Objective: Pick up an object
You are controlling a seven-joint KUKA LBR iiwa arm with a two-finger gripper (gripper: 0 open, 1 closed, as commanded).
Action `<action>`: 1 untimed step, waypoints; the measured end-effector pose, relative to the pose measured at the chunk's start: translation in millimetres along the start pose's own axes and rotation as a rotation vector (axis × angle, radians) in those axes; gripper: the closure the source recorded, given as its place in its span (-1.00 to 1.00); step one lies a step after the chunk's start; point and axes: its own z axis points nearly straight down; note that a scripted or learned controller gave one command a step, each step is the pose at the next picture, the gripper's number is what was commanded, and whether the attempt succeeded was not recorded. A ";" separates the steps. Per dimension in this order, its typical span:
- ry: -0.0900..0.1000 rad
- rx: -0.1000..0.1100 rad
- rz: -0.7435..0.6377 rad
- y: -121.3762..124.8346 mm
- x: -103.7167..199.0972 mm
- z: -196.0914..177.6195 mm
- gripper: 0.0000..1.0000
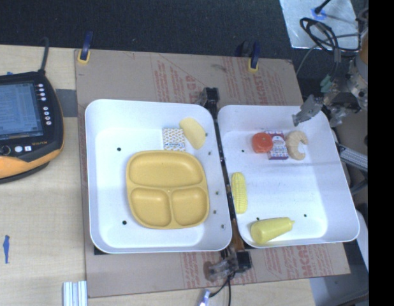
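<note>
Our gripper (307,115) hangs at the right bin's (324,231) far right corner; we cannot tell its state. Nearest lies a pale curved croissant toy (299,145), beside a red tomato toy (262,141). We judge it light, rigid, slippery; pinch across its middle.

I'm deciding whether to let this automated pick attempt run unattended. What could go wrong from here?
1. The red ball, small packet and pale curved pastry touch in a cluster in the right bin, so a grasp there may nudge neighbours or catch two items.
2. The gripper hangs near that bin's far rim, so a descent could clip the wall.
3. The corn cob lies against the left wall, leaving little finger room.
</note>
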 end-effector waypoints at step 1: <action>-0.001 -0.001 -0.001 49.6 51.6 16.4 -1.00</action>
